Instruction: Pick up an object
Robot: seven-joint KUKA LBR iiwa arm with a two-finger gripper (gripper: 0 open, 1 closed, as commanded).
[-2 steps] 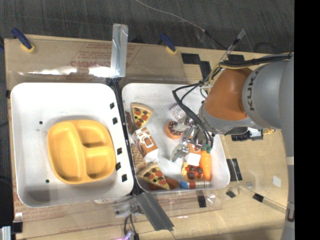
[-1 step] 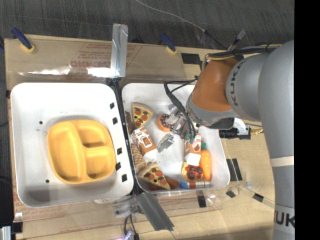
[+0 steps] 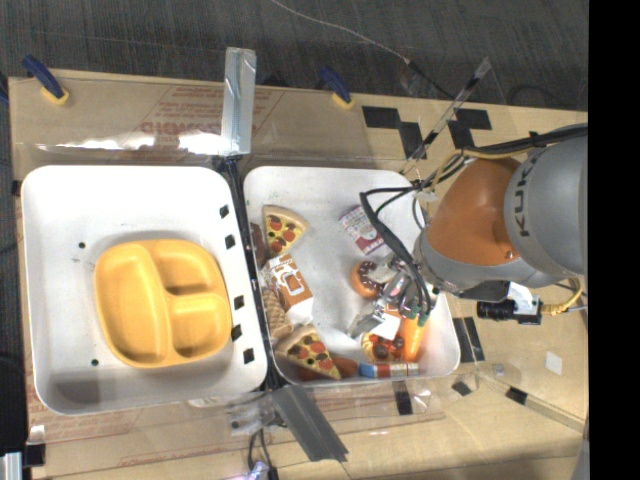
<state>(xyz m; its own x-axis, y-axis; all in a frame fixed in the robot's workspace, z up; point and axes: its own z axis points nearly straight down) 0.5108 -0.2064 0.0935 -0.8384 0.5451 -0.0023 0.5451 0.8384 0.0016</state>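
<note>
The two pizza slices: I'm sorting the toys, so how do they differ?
The upper pizza slice lies apart from other toys near the right bin's far left corner; the lower pizza slice sits at the near edge, crowded by other toys. Their tips point different ways. Both show red toppings.

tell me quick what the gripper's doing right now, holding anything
Gripper: down in the right bin among the toy food beside the carrot; its grip state and whether it holds anything cannot be told.
</note>
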